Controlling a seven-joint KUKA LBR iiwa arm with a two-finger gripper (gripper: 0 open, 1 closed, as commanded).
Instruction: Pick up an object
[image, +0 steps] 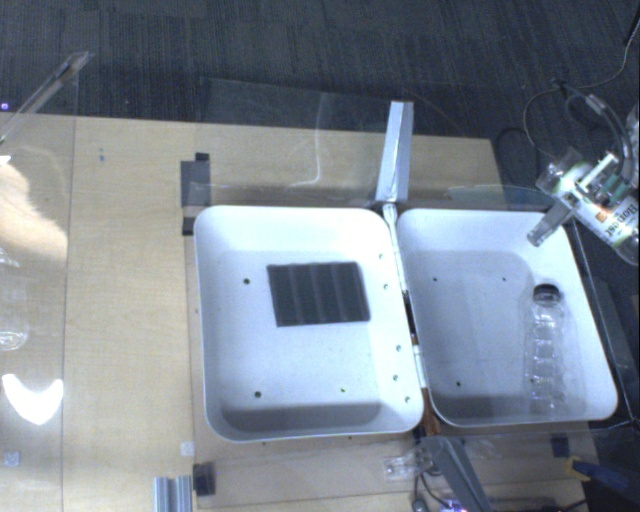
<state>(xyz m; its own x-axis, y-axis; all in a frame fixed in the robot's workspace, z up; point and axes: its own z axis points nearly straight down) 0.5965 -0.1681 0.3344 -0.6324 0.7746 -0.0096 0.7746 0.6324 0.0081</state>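
Silvery gripper (548, 228) head, orange-marked, with grey cables.

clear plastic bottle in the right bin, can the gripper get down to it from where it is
Probably yes. The clear plastic bottle lies alone along the right side of the right bin, nothing on or against it. The gripper sits above the bin's upper right corner, apart from the bottle, with open space between them.

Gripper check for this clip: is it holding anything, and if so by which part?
Nothing is held. The gripper hangs over the right bin's far right corner, apart from the clear plastic bottle lying along the right wall.
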